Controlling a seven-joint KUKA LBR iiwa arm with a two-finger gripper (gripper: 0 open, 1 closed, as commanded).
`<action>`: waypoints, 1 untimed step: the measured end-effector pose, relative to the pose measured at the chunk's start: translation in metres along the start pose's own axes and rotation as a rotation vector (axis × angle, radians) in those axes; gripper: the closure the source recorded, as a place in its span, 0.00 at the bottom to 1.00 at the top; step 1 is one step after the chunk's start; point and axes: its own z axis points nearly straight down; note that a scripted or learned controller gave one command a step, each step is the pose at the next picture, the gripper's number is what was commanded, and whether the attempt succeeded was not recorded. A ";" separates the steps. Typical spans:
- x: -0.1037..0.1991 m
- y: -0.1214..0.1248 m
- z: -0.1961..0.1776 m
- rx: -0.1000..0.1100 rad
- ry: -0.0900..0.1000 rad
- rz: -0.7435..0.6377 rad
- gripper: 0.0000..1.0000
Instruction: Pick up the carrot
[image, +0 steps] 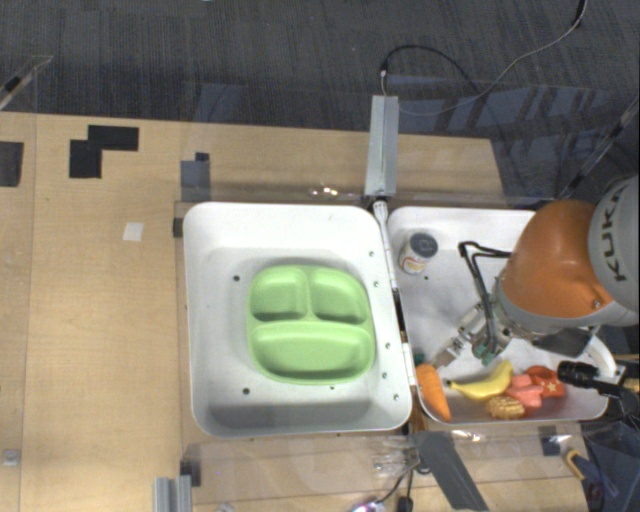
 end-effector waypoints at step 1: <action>-0.007 -0.024 0.002 0.003 0.011 0.194 0.00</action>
